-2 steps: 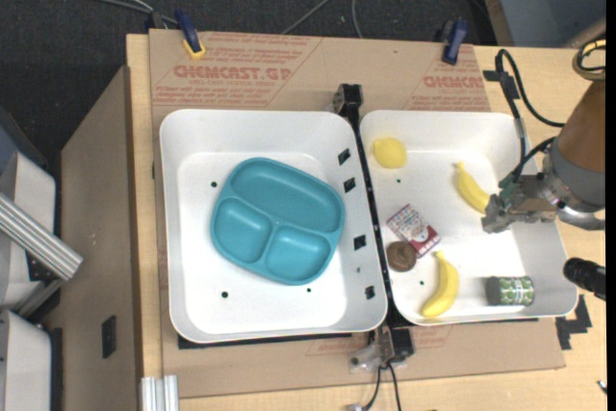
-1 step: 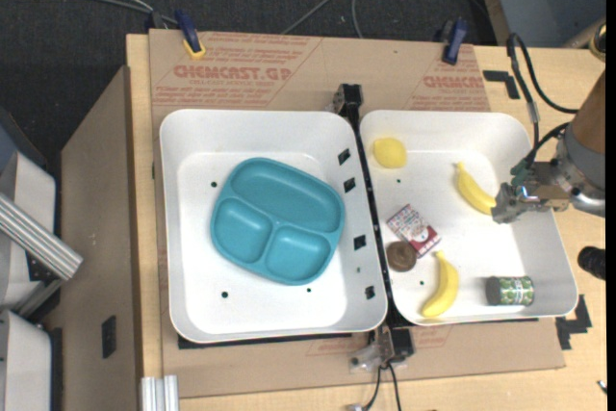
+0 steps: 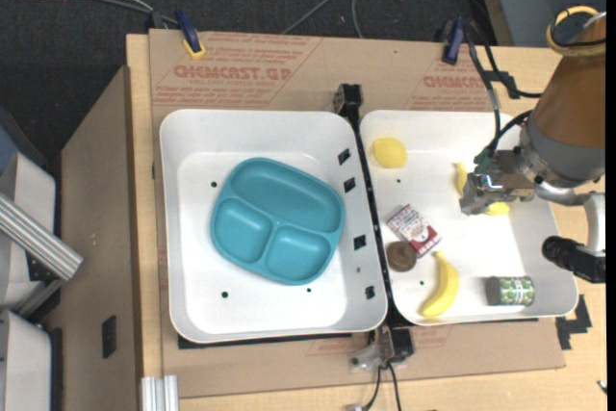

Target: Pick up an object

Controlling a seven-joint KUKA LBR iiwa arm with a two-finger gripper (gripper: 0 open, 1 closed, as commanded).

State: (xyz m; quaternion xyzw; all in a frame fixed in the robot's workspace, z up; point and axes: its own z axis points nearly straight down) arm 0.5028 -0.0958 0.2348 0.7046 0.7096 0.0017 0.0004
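Where the arm enters at frame right, pincer low over a yellow object in the right bin, finger state unclear, banana and green can lower right, teal tray in the left bin.

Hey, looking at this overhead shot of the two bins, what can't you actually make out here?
- Gripper, camera view: too small and dark to tell how it is set.
- Yellow object under it: mostly hidden by the gripper, so its kind is unclear.
- Small packet: print too small to read.
- Green can: label blurred.
- Arm: cut off by the right edge.
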